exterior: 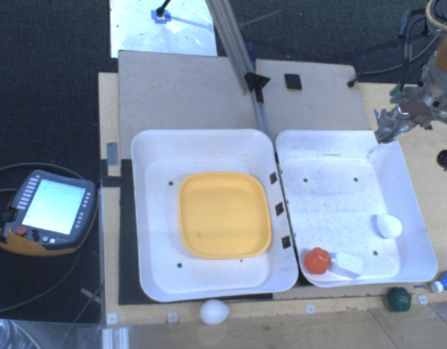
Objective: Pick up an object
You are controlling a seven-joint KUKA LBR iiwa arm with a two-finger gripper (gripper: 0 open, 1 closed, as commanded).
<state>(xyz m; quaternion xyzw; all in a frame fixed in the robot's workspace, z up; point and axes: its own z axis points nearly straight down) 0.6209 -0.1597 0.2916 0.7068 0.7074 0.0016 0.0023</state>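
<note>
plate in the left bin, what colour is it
Yellow; the plate shows plainly in the camera view, lying in the left bin.

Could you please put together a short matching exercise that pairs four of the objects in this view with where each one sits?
Things:
1. Square yellow plastic plate
2. Small orange-red round object
3. White egg-shaped object
4. Dark green round object

Places:
A. On the bench below the left bin's front edge
B. Front left corner of the right bin
C. On the bench beyond the right bin's front right corner
D. Middle of the left bin

Pairs: 1-D, 2-B, 3-A, 4-C
</note>
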